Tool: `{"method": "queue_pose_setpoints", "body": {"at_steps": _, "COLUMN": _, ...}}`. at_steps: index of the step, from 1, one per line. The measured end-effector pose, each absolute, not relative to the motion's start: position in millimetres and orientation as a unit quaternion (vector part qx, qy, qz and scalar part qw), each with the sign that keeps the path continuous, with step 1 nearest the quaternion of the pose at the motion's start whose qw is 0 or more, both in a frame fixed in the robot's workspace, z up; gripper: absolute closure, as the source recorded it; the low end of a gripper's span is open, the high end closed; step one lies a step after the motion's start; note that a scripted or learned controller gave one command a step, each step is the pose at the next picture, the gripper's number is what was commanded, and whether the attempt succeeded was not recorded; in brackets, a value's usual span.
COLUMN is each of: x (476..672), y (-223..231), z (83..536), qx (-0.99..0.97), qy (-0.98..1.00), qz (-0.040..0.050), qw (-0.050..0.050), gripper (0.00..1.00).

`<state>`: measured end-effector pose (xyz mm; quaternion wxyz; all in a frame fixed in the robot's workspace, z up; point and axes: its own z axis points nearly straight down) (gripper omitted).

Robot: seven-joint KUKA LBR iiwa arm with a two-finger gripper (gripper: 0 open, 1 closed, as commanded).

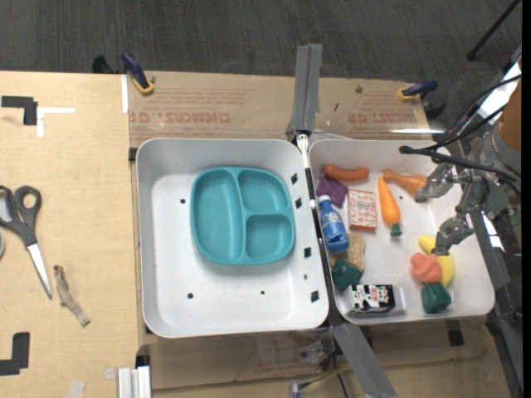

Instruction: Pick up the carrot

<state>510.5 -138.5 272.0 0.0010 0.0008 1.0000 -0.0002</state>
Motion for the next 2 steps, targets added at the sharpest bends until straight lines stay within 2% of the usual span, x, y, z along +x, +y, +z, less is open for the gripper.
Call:
{"method": "queue_pose_setpoints", "body": {"at_steps": 1, "x": 547.2, "y": -143.8, "z": 175.6, "qx": -0.008, "qy": 1.0, "qz": 0.0, "qw": 0.001, "gripper": 0.0}}
{"method": "queue_pose_setpoints", "body": {"at_steps": 2, "x": 600.3, "y": -119.7, "z": 100.5, "qx": -0.023, "qy": 1.0, "qz": -0.0018, "qw": 0.009, "gripper": 0.0}}
